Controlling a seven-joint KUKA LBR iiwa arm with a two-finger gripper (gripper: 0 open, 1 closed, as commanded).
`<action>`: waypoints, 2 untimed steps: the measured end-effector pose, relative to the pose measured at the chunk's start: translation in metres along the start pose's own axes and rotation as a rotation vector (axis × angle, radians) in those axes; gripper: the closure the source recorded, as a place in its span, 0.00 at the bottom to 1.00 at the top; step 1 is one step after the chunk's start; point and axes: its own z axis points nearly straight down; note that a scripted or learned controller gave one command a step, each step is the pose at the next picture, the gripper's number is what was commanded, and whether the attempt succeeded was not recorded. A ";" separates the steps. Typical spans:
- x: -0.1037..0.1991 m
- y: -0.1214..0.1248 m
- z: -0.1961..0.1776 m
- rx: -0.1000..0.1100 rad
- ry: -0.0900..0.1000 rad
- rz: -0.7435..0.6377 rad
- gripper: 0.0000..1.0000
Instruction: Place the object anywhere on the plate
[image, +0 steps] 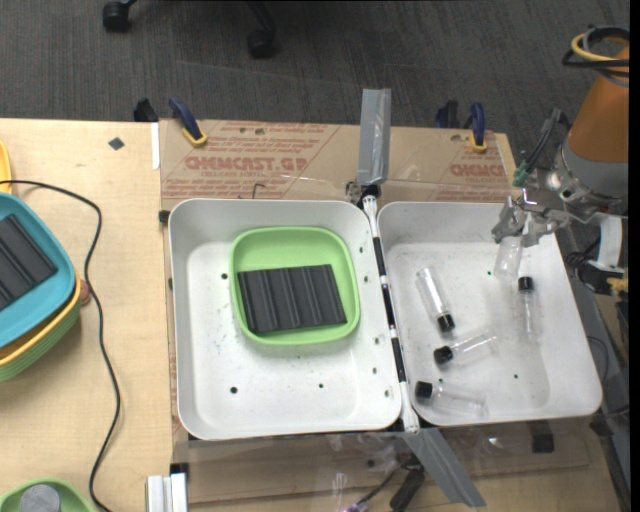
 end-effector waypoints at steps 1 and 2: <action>0.000 0.000 0.000 0.000 0.000 0.000 0.00; -0.007 -0.041 -0.082 0.000 0.000 0.173 0.00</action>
